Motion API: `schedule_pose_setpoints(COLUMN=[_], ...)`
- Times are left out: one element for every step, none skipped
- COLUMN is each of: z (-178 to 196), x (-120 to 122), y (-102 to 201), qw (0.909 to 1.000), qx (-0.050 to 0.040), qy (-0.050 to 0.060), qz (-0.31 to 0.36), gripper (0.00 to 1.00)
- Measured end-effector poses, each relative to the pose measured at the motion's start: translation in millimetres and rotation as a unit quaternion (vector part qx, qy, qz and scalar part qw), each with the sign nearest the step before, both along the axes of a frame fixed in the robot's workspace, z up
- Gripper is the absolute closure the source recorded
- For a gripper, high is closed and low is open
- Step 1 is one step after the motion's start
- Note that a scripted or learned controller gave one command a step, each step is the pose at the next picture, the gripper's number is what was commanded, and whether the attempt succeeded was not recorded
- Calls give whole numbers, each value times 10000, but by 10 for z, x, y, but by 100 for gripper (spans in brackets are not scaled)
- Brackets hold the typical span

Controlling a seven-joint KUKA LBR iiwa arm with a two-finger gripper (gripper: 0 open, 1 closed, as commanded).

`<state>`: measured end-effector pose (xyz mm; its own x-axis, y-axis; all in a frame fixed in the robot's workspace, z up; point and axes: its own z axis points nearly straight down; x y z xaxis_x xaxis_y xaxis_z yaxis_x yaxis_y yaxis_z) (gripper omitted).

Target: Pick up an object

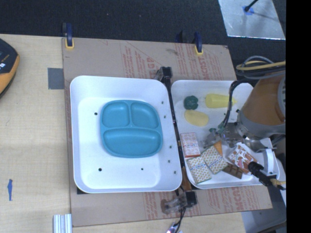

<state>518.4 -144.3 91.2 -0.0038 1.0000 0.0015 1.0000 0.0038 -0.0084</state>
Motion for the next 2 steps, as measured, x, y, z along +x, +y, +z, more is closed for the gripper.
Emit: schedule_pose_setpoints(z=[10,112], x=[392,375], y=[144,123], qw=[10000,10000], qx=[-9,-10], qy=[-41,-23], qz=[20,15], gripper=[0,100])
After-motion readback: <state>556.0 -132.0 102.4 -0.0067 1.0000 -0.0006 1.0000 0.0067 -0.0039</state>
